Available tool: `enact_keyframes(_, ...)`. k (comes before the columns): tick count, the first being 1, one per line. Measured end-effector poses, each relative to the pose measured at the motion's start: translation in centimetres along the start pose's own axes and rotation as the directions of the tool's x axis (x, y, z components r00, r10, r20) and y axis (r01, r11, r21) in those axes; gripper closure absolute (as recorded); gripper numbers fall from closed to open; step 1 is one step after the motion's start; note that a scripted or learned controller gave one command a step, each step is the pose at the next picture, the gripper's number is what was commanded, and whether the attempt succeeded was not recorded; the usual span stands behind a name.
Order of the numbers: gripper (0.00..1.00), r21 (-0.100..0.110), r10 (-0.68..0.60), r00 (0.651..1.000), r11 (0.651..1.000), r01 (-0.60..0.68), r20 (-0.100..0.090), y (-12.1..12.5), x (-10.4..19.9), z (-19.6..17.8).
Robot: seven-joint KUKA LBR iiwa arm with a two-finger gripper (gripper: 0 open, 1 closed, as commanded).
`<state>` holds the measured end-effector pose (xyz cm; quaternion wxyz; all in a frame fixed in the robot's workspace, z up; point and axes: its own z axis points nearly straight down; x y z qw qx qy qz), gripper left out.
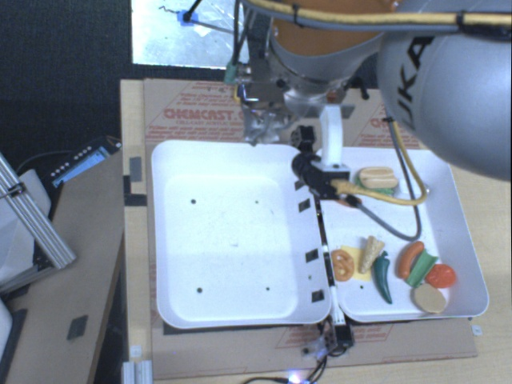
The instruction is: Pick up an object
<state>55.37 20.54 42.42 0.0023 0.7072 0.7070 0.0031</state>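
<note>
Left bin (224,246): smooth white plastic, shallow. Tool (258,126) above its back rim, grip state can't tell. Right bin (460,238): glossy toy foods, dark green pepper (382,277), red sausage (410,256), bun sandwich (377,178).

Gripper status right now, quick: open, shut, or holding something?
Gripper: cannot be told; it hangs over the far edge of the left bin with nothing visibly held.
</note>
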Motion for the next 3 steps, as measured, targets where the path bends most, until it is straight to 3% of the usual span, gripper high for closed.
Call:
enact_keyframes(1, 1.0, 0.008, -0.009, 1.0, 1.0, 0.009, -0.001, -4.5, 3.0, -0.4)
enact_keyframes(3, 1.0, 0.005, -0.005, 1.0, 1.0, 0.005, -0.001, -6.7, 2.9, -3.1)
